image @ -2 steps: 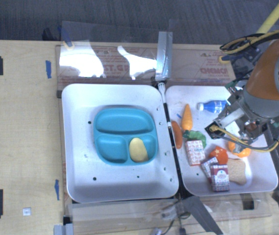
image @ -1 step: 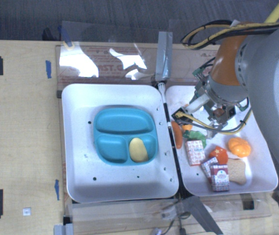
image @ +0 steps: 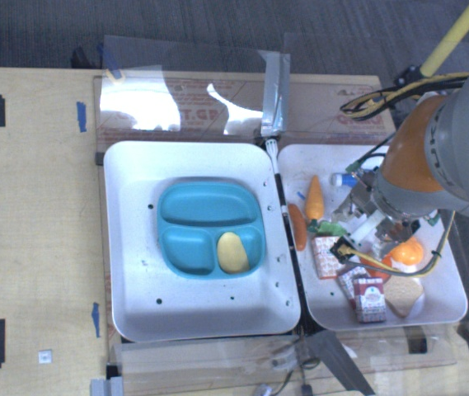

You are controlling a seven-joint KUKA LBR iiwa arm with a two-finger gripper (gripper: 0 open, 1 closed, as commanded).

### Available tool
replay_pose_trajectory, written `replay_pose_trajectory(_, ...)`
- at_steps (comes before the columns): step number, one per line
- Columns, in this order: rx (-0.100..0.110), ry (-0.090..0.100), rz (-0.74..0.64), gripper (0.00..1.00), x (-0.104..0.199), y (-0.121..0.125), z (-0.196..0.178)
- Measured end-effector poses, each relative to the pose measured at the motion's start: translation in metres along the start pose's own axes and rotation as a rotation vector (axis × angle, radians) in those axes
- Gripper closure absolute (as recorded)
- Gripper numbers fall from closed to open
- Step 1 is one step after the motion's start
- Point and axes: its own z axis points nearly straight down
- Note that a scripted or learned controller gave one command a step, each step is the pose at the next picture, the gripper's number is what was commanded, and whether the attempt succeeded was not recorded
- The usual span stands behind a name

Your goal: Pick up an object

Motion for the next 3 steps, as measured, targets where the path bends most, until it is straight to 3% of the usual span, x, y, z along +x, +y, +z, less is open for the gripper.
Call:
replay_pose_trajectory(1,-0.003,0.006,0.074,0.0,0.008,0.007,0.008)
replay_pose_trajectory(2,0.014,-0.015,0.371,0.0,0.023,-0.058,-0.082)
replay_pose_trajectory(3,0.015,-0.019,0.364,0.0,-0.049,-0.023,-0.089)
